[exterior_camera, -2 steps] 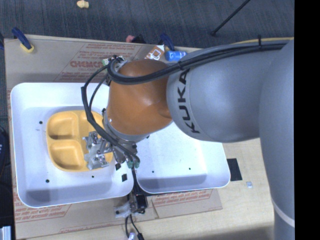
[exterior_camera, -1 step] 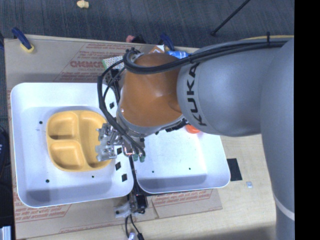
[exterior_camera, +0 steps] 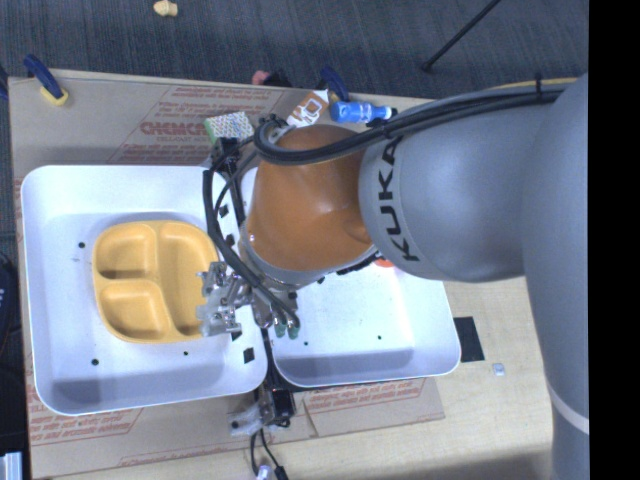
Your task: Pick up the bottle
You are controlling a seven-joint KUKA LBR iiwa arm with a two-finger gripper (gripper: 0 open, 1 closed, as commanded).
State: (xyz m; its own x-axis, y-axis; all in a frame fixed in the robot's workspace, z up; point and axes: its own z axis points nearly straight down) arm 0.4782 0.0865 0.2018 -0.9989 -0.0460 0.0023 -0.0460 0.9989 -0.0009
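A bottle [exterior_camera: 345,112] with a blue cap and a white and orange label lies at the far edge of the right bin [exterior_camera: 400,338], partly hidden behind the arm. My gripper [exterior_camera: 232,306] hangs low over the seam between the two bins, near the right rim of the yellow plate [exterior_camera: 150,278]. It is well in front of the bottle and apart from it. The orange band and grey arm cover most of the right bin.
The yellow three-part plate lies in the left bin [exterior_camera: 60,368]. A small green checkered packet [exterior_camera: 228,126] sits at the back between the bins. A sliver of something red [exterior_camera: 379,260] peeks from under the arm. Blue clamps [exterior_camera: 45,78] hold the cardboard.
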